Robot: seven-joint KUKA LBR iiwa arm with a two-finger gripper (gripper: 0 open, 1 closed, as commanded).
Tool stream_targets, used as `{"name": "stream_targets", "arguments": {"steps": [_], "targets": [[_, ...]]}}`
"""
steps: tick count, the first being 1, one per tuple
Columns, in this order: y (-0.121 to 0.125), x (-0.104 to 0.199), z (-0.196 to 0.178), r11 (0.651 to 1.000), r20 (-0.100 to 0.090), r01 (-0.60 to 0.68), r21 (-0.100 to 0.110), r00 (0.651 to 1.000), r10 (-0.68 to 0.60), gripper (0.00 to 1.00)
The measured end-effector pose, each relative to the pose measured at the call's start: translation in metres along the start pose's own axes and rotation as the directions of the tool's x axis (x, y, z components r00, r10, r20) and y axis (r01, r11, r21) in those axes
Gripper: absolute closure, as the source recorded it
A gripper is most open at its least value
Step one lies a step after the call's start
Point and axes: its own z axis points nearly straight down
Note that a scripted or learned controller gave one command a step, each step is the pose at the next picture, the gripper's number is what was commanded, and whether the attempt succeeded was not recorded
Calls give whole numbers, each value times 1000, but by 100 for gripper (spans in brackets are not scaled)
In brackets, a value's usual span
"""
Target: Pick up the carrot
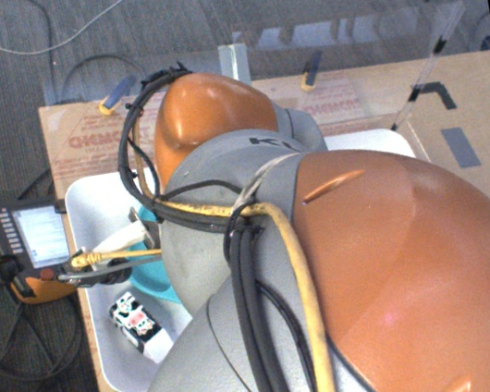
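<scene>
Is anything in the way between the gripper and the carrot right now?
Cannot tell. The arm itself covers most of both bins. The left bin has an uncovered strip holding a black-and-white patterned object and a teal object.

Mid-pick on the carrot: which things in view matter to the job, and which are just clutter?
Job:
- arm
- left bin, which the arm reaches over

Lying about:
- black-and-white patterned item in that bin
- teal item beside it
- handheld pendant, off the bench
</scene>
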Motion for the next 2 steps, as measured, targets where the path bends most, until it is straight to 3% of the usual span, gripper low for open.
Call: {"name": "stream_targets", "arguments": {"steps": [1,2], "targets": [[-5,0,-67,794,-15,607,-6,794,-607,100],[33,-9,-62,997,-17,75,6,997,-75,100]]}}
